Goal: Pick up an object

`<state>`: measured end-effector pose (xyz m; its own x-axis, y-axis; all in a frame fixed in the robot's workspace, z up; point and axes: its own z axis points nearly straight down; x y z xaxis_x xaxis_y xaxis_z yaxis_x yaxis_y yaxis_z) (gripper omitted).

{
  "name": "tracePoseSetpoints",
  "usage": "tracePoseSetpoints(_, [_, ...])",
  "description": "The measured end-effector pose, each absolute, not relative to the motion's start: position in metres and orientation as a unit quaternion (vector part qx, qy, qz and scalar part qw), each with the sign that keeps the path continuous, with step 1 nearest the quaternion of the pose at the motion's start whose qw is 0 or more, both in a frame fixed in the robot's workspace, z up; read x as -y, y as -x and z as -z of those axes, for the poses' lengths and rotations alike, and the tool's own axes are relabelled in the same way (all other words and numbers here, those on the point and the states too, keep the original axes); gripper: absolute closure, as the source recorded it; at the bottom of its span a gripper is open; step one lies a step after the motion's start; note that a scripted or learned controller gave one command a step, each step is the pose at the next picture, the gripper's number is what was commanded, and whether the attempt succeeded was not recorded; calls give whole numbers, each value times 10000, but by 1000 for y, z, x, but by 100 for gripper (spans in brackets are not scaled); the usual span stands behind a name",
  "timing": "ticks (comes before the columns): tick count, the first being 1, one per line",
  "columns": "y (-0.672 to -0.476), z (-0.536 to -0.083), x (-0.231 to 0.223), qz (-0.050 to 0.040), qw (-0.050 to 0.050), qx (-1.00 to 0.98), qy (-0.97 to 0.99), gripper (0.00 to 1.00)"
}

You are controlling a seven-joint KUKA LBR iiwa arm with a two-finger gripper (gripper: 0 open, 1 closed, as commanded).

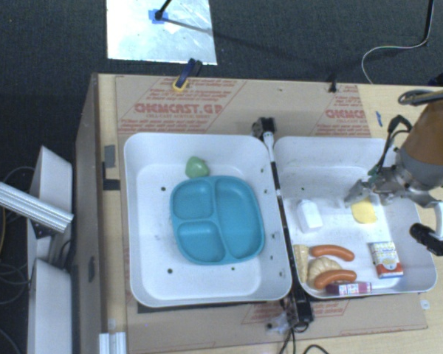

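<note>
My gripper [363, 192] hangs low over the right bin [332, 157], reaching in from the right. Its tip is just above and to the left of a yellow rounded object [365, 213], which lies on the bin floor. A white block [308, 215] lies to the left of the gripper. Two orange sausages [332, 253] [334, 277] lie near the bin's front, with a pale cracker-like piece [301, 259] beside them. A small red and white carton [385, 259] sits at the front right. A dark wrapped bar [348, 289] lies along the front wall.
The left bin [155, 161] bears a blue divided plate [215, 220] and a small green object [197, 167] behind it. A black divider [275, 190] runs between the bins. The grey and orange arm [432, 142] stands over the right bin's far right corner.
</note>
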<state>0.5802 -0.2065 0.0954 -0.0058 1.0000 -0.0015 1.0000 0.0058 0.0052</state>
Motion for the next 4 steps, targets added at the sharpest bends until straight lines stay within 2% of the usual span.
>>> tracePoseSetpoints(1, [-560, -126, 206, -5, 9, -7078, -7064, 0])
tracePoseSetpoints(3, [-564, -131, 206, -10, 11, -7083, -7059, 0])
tracePoseSetpoints(4, [-565, -84, 183, -5, 10, -7084, -7058, 0])
